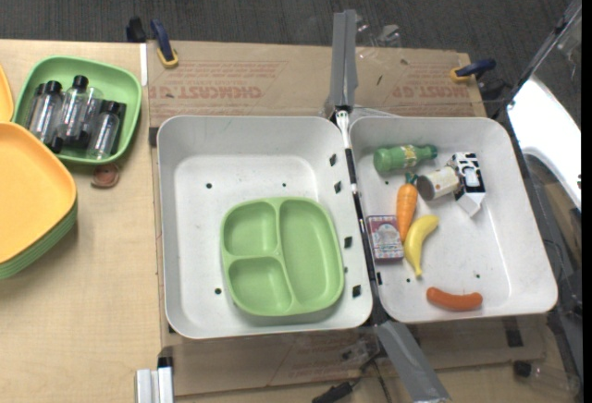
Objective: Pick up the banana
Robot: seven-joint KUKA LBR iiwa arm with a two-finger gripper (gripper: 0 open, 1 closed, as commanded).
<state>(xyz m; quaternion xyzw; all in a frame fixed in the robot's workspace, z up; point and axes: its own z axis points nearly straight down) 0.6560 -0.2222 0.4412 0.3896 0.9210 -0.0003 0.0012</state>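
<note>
1. Banana (418, 242): lies in the right bin (518, 207), touching the carrot (406, 205), just beside the small red box (385, 238).
2. Sausage (454, 299): near the bin's front wall.
3. Green bottle (403, 157): toward the back.
4. Left bin (185, 207): holds a green divided tray (280, 256).
5. Tool: state cannot be told.

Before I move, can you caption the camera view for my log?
Banana lies in the right bin beside a carrot; a green divided tray sits in the left bin.

Red print on the brown cardboard sheet (277, 82) beneath the two white bins stands upside down, its larger line seeming to spell "CHEMCAST GP"; nothing else is legible.
</note>
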